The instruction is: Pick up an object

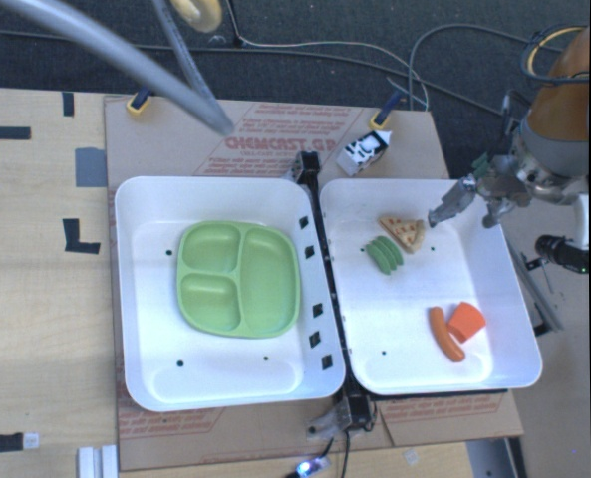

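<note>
The pizza slice point(404, 231) lies in my right bin point(494, 297), beside a green pickle point(384, 255); a carrot point(446, 335) and orange block point(466, 320) sit nearer. My gripper point(466, 201) hovers spread, gripping nothing, just right of the slice.

Both white bins point(136, 267) look like smooth, slightly glossy plastic, as does the green divided plate point(239, 277). Under them lies matt brown cardboard point(275, 132) on a pale wood-grain bench point(36, 297).

Two white bins point(136, 297), a pale green plate point(239, 277), a tan wedge point(405, 231), a dark green piece point(384, 256), an orange block point(466, 320), an orange-red sausage point(445, 335).
</note>
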### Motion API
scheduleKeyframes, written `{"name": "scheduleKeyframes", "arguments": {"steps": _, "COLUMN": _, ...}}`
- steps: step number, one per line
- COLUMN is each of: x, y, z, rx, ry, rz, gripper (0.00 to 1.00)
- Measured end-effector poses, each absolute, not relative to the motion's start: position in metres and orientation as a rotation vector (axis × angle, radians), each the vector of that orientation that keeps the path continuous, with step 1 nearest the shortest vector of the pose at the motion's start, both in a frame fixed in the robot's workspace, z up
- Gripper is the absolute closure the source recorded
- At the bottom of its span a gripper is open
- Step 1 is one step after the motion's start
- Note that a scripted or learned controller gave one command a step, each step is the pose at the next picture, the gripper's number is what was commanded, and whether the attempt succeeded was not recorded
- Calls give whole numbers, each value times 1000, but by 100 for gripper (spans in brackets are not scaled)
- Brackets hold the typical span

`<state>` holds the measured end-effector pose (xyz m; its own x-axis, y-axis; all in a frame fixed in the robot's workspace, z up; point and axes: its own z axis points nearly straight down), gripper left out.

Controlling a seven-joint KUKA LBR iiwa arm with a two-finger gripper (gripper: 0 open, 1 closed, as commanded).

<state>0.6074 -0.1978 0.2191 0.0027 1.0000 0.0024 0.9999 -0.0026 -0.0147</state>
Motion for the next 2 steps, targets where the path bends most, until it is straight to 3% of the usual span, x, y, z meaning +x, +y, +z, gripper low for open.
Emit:
{"name": "scheduleKeyframes", "arguments": {"steps": 1, "x": 610, "y": -197, "z": 228, "rx": -2219, "ry": -2222, "rz": 2, "gripper": 0}}
{"name": "scheduleKeyframes", "arguments": {"steps": 2, "x": 614, "y": -200, "z": 182, "rx": -2218, "ry": -2220, "rz": 6, "gripper": 0}}
